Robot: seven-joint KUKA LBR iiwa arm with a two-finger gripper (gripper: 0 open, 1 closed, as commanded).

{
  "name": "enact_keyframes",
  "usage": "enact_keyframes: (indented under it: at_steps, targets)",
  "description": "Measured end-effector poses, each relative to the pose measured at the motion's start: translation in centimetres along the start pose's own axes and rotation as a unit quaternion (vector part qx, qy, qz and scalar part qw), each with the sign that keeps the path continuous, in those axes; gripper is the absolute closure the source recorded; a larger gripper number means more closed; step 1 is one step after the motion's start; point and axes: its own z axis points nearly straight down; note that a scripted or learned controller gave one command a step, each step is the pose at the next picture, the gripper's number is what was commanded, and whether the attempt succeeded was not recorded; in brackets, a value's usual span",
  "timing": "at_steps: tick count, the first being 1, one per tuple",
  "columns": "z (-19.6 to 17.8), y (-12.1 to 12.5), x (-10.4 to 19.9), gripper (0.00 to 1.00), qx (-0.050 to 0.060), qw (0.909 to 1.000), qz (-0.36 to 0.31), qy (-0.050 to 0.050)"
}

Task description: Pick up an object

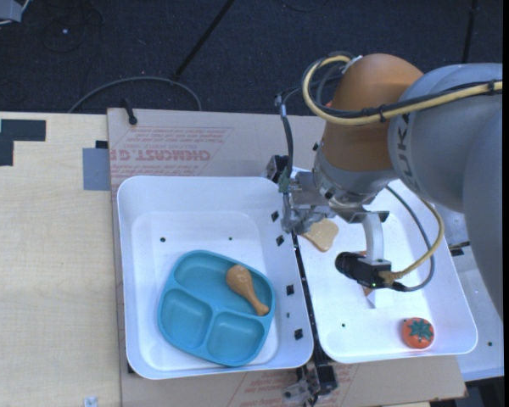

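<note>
The hand (310, 223) is hovering over a tan bread-like piece (323, 235) lying in the right bin (458, 329); whether it is open, I cannot tell. The piece is probably light and stiff, best pinched across its flat sides.

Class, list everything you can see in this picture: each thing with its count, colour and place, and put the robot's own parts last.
White bins: two, white, side by side on the bench.
Divided plate: one, blue, in the left bin.
Toy drumstick: one, tan, lying on the plate.
Tan piece: one, pale tan, in the right bin beside the gripper; what it is, unclear.
Round toy: one, orange with a green top, near corner of the right bin.
Cardboard sheet: one, brown, under the bins.
Arm: one, grey with an orange band, over the right bin.
Gripper: one, dark, at the divide between the bins.
</note>
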Motion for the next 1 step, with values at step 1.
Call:
enact_keyframes:
  at_steps: [1]
  targets:
    - [0.28, -2.40, 4.84, 1.00, 0.000, 1.0000, 0.000, 0.000]
